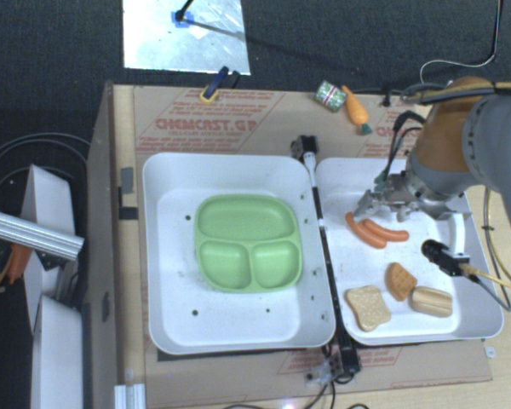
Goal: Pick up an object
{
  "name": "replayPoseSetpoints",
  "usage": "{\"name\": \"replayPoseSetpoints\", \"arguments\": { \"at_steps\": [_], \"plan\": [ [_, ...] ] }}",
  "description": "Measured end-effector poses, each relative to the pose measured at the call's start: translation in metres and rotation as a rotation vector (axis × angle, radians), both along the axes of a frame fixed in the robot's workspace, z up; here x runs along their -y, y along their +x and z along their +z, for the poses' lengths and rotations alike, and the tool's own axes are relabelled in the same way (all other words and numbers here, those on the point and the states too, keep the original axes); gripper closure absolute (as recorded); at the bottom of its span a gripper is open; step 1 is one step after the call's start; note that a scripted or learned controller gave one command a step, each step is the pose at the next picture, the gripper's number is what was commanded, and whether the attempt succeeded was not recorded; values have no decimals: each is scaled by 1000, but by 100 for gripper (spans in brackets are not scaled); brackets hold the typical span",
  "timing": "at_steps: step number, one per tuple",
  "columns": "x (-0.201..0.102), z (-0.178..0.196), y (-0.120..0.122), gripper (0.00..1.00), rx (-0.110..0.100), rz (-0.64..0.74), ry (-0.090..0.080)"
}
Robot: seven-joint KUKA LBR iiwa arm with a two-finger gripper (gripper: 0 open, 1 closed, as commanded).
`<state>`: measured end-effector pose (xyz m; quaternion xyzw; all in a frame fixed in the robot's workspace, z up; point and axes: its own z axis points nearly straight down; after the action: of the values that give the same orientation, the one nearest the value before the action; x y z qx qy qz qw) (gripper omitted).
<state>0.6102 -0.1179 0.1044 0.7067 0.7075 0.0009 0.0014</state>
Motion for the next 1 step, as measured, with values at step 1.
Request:
{"name": "replayPoseSetpoints", "arguments": {
  "at_steps": [1],
  "plan": [
    [-10, -14, 10, 0, -1, 3, 1]
  ]
}}
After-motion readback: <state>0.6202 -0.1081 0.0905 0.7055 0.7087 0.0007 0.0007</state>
